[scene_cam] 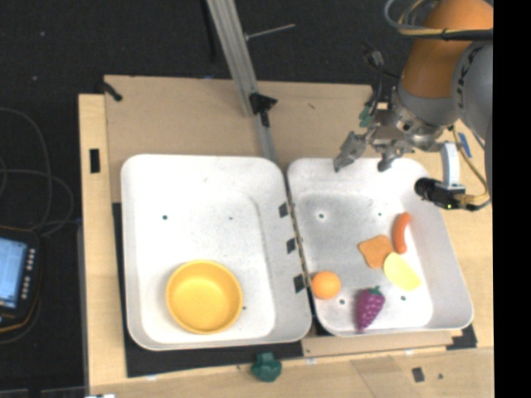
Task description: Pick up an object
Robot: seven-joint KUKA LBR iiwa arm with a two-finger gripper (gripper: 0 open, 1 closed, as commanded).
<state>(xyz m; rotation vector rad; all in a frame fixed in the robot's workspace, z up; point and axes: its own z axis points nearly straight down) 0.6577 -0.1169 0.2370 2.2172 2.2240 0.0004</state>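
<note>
The right bin (348, 214) holds a small orange ball (325, 285) near its front left, a purple grape bunch (369, 306) at the front, an orange flat piece (376, 250), a yellow piece (402, 272) and an orange-red carrot-like stick (401, 231). My gripper (365, 157) hangs over the back edge of the right bin, its two dark fingers (345, 155) spread apart with nothing between them. It stands well behind all the objects. A yellow bowl (204, 296) sits in the front of the left bin (199, 197).
A slanted metal post (236, 52) rises behind the bins, near their divide. A small green object (266, 367) lies on the bench in front of the bins. A tablet-like screen (12, 272) sits off the bench at the left.
</note>
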